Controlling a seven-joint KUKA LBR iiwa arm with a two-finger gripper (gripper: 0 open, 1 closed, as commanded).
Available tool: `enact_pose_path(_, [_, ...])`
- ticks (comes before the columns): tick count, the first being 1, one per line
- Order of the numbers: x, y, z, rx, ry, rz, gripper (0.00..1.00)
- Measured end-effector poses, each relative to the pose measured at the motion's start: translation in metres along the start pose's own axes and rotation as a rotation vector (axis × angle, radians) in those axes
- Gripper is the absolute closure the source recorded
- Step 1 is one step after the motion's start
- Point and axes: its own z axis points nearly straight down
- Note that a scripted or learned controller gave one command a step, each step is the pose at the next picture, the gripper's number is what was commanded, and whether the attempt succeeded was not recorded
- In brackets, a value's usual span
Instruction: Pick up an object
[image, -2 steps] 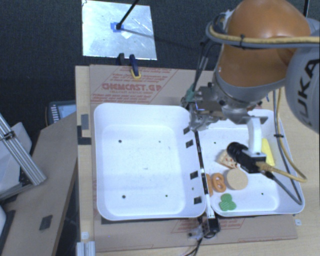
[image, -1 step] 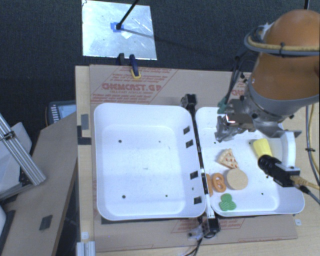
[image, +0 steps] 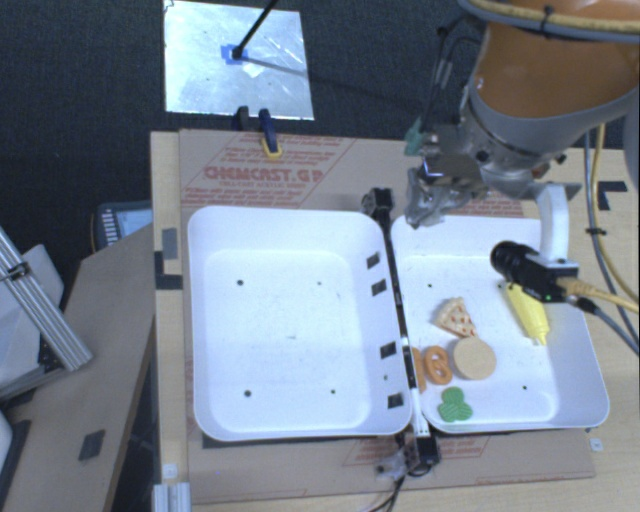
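metal gripper (image: 428, 207): grip state unclear; triangular pizza slice (image: 456, 318), round cookie (image: 473, 359) lie flat.

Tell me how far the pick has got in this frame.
Nothing looks done yet. The end effector hangs over the far rim of the right bin with nothing visible in it. The toy pizza slice, pretzel, tan disc, green piece and yellow corn cob all lie in that bin. Descent, grasp and lift remain.
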Motion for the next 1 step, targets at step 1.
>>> enact_pose_path(1, [-0.0216, -0.0155, 0.0322, 0.01, -0.003, 0.007, 1.0])
